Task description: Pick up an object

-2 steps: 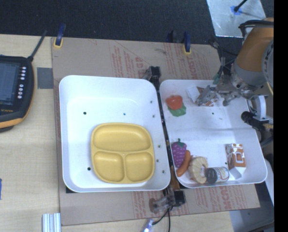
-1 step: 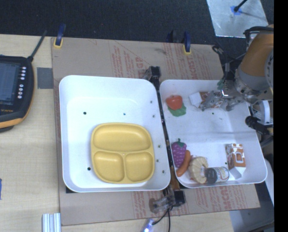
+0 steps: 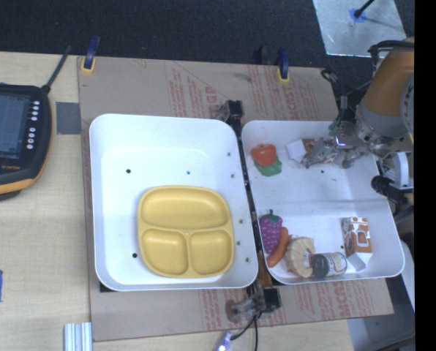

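Observation:
My gripper (image 3: 313, 156) hangs low over the back of the right bin (image 3: 328, 196), on the grey arm with its orange band (image 3: 390, 79) coming in from the right. A small white packet (image 3: 297, 149) lies right at the gripper's tip, touching it or nearly so. A red toy tomato with a green base (image 3: 265, 158) sits to the left of it. Along the bin's front lie purple grapes (image 3: 271, 230), an orange carrot (image 3: 278, 248), a bagel (image 3: 301, 256), a small can (image 3: 328, 264) and a brown-and-white carton (image 3: 357, 238).
The left bin (image 3: 130, 159) holds a yellow divided plate (image 3: 186, 230). A tablet-like controller (image 3: 13, 134) lies at the far left of the bench. Clamps (image 3: 235, 112) sit between the bins at back and front.

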Controlling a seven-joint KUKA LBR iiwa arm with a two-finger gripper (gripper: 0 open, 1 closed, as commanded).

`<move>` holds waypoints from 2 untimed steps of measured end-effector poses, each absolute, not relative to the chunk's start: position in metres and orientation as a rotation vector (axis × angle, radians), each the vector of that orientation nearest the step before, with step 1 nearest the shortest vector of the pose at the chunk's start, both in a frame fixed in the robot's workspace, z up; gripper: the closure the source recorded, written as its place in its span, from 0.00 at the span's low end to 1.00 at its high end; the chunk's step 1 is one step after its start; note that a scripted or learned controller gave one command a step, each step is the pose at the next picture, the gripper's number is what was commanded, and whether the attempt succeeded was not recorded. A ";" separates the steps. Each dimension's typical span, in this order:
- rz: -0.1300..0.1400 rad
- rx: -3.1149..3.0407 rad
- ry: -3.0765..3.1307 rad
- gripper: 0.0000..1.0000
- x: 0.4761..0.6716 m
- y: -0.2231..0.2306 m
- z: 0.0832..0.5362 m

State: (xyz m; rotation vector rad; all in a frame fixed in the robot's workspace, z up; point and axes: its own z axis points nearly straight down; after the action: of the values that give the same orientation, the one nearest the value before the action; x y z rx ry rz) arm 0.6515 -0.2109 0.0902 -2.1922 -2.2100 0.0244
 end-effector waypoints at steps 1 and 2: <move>0.017 -2.204 -2.219 0.00 0.654 -0.151 0.109; 0.021 -2.203 -2.213 0.00 0.652 -0.213 0.098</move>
State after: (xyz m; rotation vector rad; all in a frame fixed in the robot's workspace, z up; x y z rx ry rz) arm 0.6519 -0.2129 0.0984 -2.2034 -2.2130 0.0208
